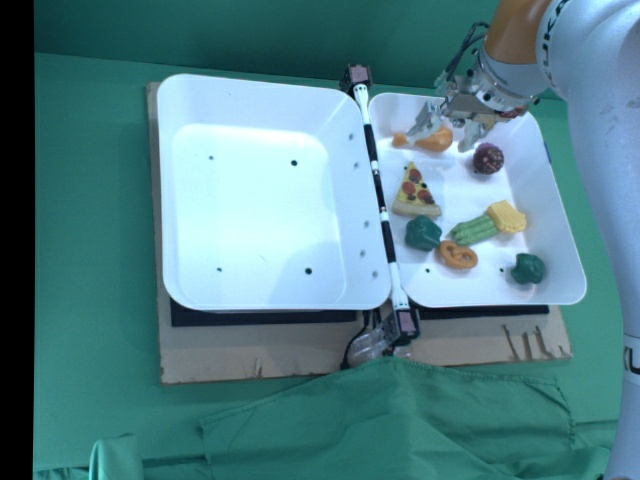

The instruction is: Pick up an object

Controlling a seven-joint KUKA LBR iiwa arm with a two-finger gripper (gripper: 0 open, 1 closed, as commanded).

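Grey arm: the KUKA arm with its orange band reaches in from the right, its wrist above the far end of the right bin (565, 258).
Gripper: the gripper (447, 128) points down into the right bin's far left corner, its two fingers spread apart.
Orange drumstick-shaped toy: the drumstick (428, 140) lies between the spread fingers, resting on the bin floor; whether the fingers touch it cannot be told.
Dark red round toy: the berry (488, 158) sits just beside the gripper, to its right and slightly nearer the camera.
Pizza slice: the pizza slice (414, 193) lies near the gripper, directly toward the camera from it.
Green pepper: the dark green pepper (422, 233) lies past the pizza slice, farther from the gripper.
Corn cob: the green and yellow corn (487, 224) lies well toward the camera from the gripper, to its right.
Pretzel: the orange pretzel (458, 256) lies well apart from the gripper, beside the pepper.
Broccoli: the small green broccoli (528, 268) sits farthest from the gripper, near the bin's near right corner.
Left bin: the left bin (190, 98) lies well to the gripper's left.
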